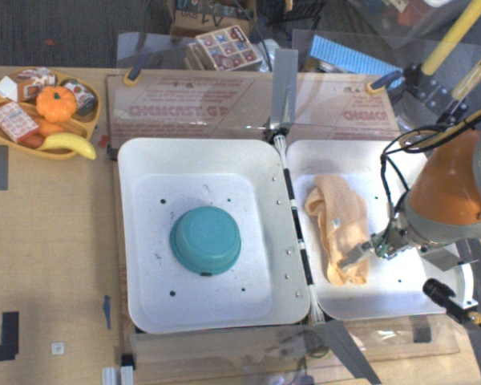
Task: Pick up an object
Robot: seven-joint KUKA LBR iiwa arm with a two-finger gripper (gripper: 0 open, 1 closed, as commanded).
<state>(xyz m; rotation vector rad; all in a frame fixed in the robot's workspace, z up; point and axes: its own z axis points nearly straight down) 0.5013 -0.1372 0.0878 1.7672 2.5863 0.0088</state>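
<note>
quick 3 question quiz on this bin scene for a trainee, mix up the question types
1. True or false: the teal bowl lies upside down in the left bin.
2. Which thing is the gripper closest to?
A. teal bowl
B. beige cloth
C. banana
3. Fill in: the beige cloth lies in the ____ bin.

Key
1. True
2. B; the gripper is at the cloth's lower end, in the right bin.
3. right

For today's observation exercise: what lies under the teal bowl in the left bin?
The teal bowl sits upside down on the left bin's white floor, which shows bare around it with a few dark specks. Whatever might be beneath the bowl's dome is covered and cannot be seen.
</note>
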